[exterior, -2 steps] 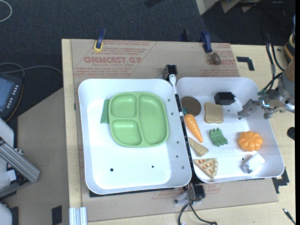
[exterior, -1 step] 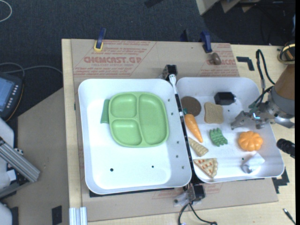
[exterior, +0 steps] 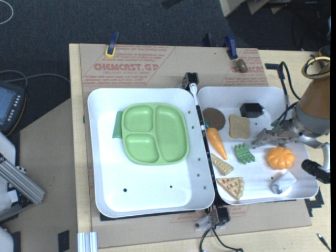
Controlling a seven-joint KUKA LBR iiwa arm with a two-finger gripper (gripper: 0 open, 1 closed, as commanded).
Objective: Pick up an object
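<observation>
Camera view, right bin holding one pumpkin, one carrot, one green leaf piece, two pizza wedges, gripper over bin centre beside pumpkin, finger opening cannot be told, left bin holding one green divided plate, cardboard-topped bench, dark carpet beyond.

Arm cut by right edge

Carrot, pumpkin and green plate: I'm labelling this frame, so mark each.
carrot (exterior: 216,143), camera view, middle of its orange body
pumpkin (exterior: 280,158), camera view, centre of its top
green plate (exterior: 155,133), camera view, central divider
</observation>
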